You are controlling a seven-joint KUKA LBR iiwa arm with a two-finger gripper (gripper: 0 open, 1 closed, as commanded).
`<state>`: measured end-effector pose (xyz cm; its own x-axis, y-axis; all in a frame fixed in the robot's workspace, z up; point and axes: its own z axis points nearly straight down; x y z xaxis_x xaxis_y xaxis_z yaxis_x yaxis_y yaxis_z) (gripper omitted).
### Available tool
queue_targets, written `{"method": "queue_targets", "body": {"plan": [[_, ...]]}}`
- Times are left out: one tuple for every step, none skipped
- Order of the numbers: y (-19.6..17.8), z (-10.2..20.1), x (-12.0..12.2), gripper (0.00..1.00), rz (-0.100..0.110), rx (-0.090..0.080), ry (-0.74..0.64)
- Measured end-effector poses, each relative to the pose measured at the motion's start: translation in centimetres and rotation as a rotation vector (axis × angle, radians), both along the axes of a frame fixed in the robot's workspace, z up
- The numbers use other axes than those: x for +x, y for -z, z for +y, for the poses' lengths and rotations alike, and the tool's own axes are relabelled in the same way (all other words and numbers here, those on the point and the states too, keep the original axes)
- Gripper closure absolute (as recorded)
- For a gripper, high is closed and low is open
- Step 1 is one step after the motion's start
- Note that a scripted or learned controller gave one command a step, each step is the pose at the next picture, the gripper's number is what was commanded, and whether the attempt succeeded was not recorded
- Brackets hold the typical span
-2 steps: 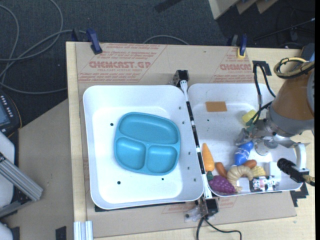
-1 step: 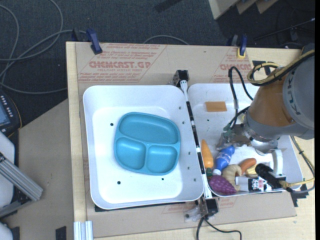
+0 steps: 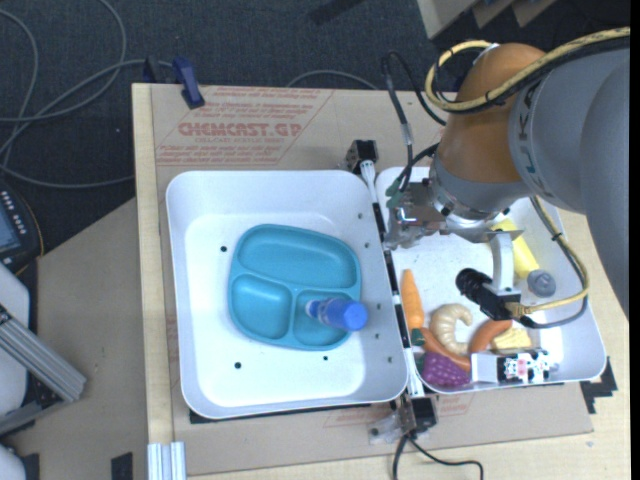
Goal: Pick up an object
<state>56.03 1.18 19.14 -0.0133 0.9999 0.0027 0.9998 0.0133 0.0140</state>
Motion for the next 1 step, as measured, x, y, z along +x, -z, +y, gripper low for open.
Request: {"method": "queue_targets", "body": {"plan": [[0.69,-0.81,-0.36,0.00,0.015,-0.003,0.012]]}}
